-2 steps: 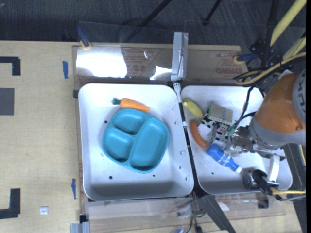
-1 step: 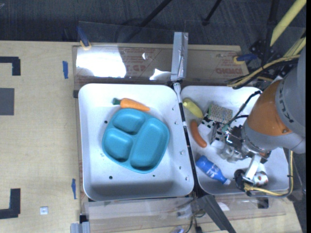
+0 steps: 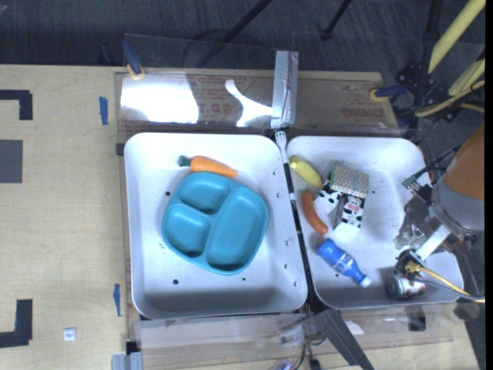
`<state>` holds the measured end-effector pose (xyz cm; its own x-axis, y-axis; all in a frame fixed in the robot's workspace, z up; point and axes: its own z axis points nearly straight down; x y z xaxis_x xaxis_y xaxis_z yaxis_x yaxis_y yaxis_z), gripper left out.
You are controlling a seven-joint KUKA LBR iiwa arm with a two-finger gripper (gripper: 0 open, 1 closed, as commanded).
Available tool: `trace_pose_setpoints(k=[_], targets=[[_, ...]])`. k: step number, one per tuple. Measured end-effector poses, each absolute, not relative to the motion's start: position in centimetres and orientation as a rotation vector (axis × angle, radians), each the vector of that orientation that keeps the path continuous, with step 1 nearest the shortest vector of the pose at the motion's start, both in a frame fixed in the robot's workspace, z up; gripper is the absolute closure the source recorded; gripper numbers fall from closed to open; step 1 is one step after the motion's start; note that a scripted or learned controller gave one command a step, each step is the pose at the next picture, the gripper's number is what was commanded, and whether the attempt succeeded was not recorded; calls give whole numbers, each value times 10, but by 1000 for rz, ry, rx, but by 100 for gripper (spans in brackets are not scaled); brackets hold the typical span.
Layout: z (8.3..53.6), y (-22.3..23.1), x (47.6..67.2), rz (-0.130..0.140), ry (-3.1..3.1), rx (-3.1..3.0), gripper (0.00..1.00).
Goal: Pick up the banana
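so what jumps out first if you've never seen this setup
The big blue divided plate in the middle of the left bin stands out first, with a carrot by its far edge. In the right bin, the yellow banana lies in the far left corner and a blue bottle near the front.

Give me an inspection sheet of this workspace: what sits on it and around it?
Surface: left bin and right bin, both white, side by side on a pale wooden bench.
Job's things: banana lies in the right bin's upper left corner.
Clutter: blue divided plate with a carrot at its upper edge, in the left bin; orange sausage-shaped thing, patterned box and blue bottle in the right bin.
Grippers: gripper at the right bin's lower right, well apart from the banana.
Cables: yellow hose at upper right, off the bench.
Surroundings: dark floor, black stand legs, black tape marks on the bench.
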<state>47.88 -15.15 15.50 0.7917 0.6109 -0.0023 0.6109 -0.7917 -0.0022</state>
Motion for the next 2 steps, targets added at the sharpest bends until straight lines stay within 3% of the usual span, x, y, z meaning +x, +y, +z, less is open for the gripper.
trace_pose_setpoints(k=[1,2], targets=[[155,-151,479,5,-1014,-2971,0],[119,-115,554,2,-320,-3125,0]])
